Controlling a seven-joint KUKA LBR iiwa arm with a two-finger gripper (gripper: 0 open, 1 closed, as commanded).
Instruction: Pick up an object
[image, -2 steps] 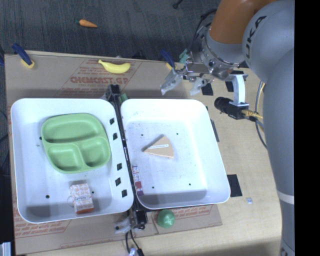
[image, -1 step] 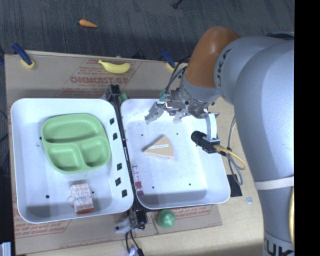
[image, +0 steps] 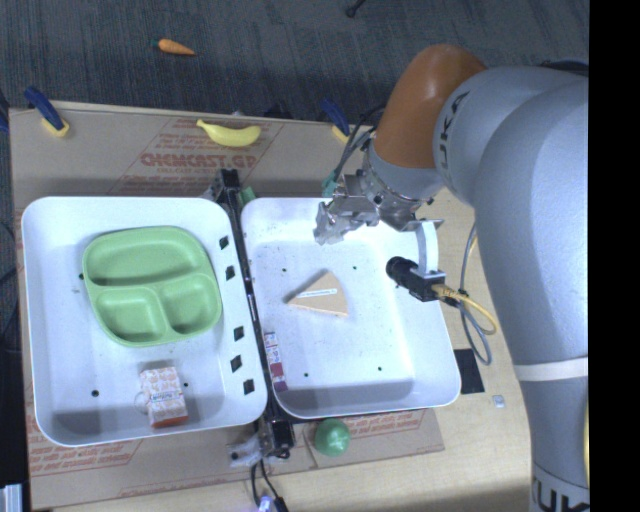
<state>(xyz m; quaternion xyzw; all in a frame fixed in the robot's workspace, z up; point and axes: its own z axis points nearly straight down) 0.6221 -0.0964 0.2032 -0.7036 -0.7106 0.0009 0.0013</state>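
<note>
A tan, triangular sandwich-shaped piece (image: 321, 295) lies flat near the middle of the right bin (image: 400, 375). My gripper (image: 330, 228) hangs over the back part of that bin, above and slightly right of the triangle, apart from it. Nothing shows between its fingers. In the left bin (image: 45, 330) sits a green divided tray (image: 152, 283), and a small red and white carton (image: 162, 394) lies near that bin's front wall.
A yellow banana (image: 229, 131) rests on the cardboard behind the bins. A green ball (image: 332, 436) sits on the cardboard in front of the right bin. An orange carrot-like object (image: 176, 46) lies on the dark floor at the back. Blue clamps (image: 46, 110) hold the cardboard.
</note>
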